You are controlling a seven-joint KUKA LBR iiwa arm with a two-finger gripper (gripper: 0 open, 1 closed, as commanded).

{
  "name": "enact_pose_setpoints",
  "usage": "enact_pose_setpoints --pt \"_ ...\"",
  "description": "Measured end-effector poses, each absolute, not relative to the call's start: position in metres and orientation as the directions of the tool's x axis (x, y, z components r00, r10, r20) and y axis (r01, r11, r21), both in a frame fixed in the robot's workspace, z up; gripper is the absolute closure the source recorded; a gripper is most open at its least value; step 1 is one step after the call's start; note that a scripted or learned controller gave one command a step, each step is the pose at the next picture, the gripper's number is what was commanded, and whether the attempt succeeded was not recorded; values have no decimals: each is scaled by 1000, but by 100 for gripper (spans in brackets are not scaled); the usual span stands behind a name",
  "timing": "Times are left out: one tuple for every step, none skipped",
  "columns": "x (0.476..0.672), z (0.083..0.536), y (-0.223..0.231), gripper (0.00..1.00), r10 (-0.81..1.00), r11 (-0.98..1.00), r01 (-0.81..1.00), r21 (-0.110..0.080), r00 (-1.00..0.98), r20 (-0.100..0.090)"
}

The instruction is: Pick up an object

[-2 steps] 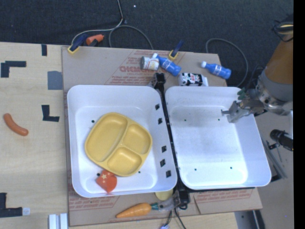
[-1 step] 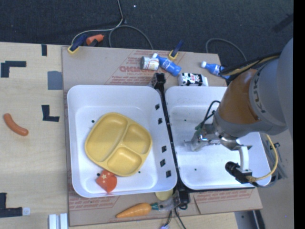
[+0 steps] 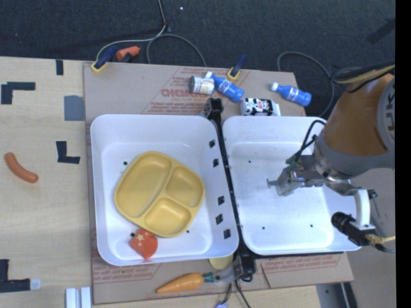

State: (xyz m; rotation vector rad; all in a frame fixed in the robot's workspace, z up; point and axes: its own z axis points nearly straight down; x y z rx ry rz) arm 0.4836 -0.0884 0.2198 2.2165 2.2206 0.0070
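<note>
— The gripper (image 3: pixel 280 186) — where is it hanging?
— Over the right bin (image 3: pixel 257 140), reaching in from the right. I cannot tell whether it is grasping anything.
— And the objects?
— A yellow plate (image 3: pixel 160 193) and a red toy (image 3: pixel 144 243) are lying in the left bin (image 3: pixel 106 130).

Grey arm (image 3: pixel 350 156), orange band (black cabling)
</note>
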Motion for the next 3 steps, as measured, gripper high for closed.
enact_pose_setpoints --pt "483 182 -7 100 1000 9 1000 -5 -9 3" --pt "523 239 -101 100 1000 -6 1000 7 6 -6" --pt "497 181 -4 100 1000 9 1000 -8 -9 4"
